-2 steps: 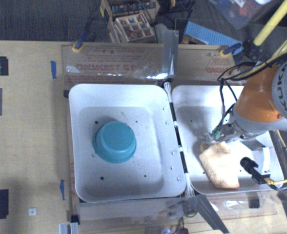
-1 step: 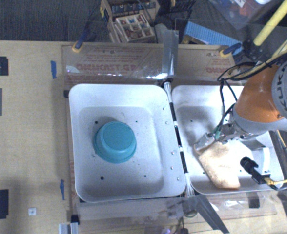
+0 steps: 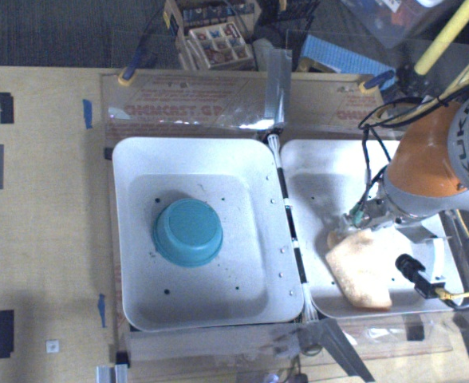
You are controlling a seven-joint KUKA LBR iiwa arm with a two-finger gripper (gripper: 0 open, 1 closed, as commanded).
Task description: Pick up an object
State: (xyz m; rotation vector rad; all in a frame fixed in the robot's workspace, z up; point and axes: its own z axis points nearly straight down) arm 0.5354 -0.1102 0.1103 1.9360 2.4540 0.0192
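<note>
A blue round bowl (image 3: 188, 231) lies upside down in the left bin (image 3: 139, 166), a little left of its middle. In the right bin (image 3: 314, 166) a tan, bread-like lump (image 3: 360, 270) rests near the front wall. My gripper (image 3: 354, 220) hangs just above the lump's upper left end, under the orange-banded wrist that reaches in from the right. The wrist hides most of the gripper.
A metal divider (image 3: 286, 206) separates the two bins. Behind them stands a clear plastic wall (image 3: 195, 106), with boxes and clutter beyond it. Bare wooden bench (image 3: 35, 238) stretches to the left.
</note>
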